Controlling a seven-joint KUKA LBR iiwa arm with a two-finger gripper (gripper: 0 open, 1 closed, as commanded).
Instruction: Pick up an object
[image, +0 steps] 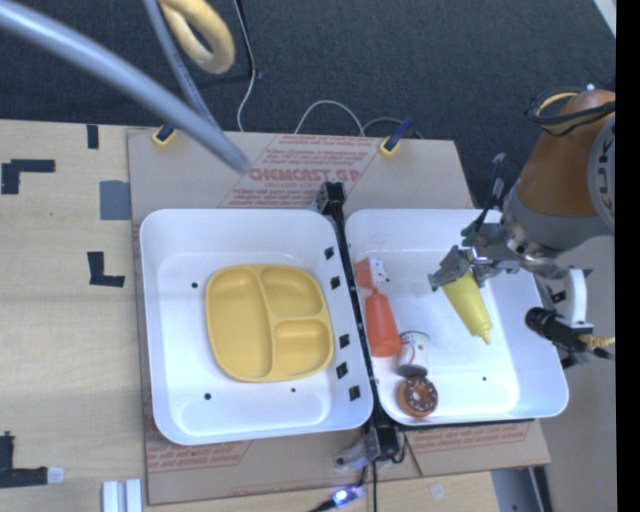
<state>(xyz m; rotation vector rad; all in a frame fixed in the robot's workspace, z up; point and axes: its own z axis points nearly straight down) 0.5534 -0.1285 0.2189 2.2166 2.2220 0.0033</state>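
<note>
A: Where is the two-finger gripper (468, 268)?

B: Over the right white bin (500, 400), toward its two o'clock corner. A yellow banana-shaped plastic piece (470, 306) hangs tilted from it, top end between the fingers, so it is clamped on that piece.

A: What else lies in that bin?

B: An orange plastic carrot shape (381, 324) along the nine o'clock wall; a small white cup (413, 347) just beside it; a chocolate-frosted doughnut (417, 396) at seven o'clock.

A: And the left white bin (170, 400)?

B: A yellow divided plastic tray (268, 321) at its centre.

A: Any writing?

B: Red print on the cardboard sheet (300, 172) at twelve o'clock, something like "CHEMCAST"
</note>
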